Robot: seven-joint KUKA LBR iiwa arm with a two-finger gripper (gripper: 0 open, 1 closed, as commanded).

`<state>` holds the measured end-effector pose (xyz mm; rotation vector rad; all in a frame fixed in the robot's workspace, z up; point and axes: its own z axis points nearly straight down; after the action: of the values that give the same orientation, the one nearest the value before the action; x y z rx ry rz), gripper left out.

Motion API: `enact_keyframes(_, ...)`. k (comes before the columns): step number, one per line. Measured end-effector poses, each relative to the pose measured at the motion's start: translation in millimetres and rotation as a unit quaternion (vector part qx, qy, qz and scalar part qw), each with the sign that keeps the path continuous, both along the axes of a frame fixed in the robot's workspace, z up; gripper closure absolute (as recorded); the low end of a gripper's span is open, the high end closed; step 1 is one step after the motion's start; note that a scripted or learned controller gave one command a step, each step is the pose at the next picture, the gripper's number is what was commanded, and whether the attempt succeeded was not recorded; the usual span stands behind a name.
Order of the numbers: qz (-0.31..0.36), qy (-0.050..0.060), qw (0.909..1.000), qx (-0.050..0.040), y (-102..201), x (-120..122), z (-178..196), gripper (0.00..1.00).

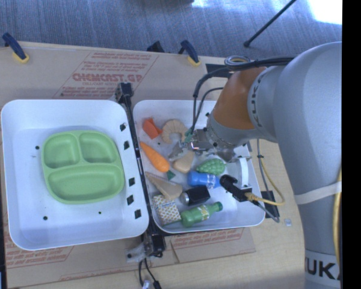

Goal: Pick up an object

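Reaching arm: grey KUKA arm over the right white bin [168,110]
Gripper [189,142]: among toy foods beside orange plastic carrot [154,156]; grip state unclear
Left bin: green divided plastic plate [82,165]

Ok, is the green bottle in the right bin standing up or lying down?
Lying down. The green bottle rests on its side near the right bin's front wall, cap pointing right, beside a black item.

Robot lab, clamped cardboard bench [96,71], white bins [12,179] (carpet [78,11] beneath)
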<state>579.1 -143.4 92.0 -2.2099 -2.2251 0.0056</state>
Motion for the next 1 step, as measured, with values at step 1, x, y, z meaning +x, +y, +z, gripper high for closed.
enact_keyframes(1, 0.002, 0.001, 1.0, -0.0006, -0.4, 0.4, 10.5, 1.0)
